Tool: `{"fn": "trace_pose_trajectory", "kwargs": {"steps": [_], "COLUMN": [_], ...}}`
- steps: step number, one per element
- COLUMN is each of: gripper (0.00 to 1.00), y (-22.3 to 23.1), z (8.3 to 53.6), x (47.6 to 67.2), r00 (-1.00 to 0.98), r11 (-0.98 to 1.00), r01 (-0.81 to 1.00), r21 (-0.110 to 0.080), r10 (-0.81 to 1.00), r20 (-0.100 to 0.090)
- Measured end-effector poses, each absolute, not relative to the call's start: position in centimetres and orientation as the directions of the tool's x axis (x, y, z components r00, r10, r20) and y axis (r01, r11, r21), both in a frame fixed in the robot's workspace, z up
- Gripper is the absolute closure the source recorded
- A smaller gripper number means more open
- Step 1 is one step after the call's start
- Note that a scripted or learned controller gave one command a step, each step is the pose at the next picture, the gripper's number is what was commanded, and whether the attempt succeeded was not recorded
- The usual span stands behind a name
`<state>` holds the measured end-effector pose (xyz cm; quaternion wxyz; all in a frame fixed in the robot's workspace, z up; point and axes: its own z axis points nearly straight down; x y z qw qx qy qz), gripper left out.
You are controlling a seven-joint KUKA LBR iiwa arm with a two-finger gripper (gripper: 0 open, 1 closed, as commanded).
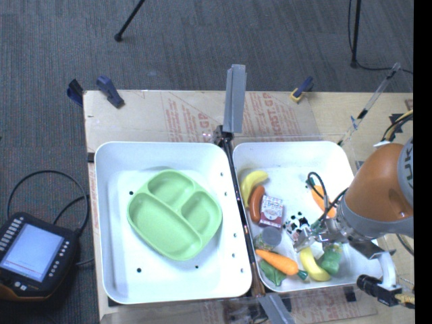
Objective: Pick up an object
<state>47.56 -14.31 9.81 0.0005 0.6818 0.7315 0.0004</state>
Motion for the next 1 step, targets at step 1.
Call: {"fn": "trace_pose_trajectory", "kwargs": {"steps": [1], "gripper": [1.00], "y": [-10.38], "z": [20.01], "x": [47.62], "r00": [-0.133], "r11": [0.133], "r01": [0.991], "r21": [-0.003], "r10": [0.991], "r20": [0.001]}}
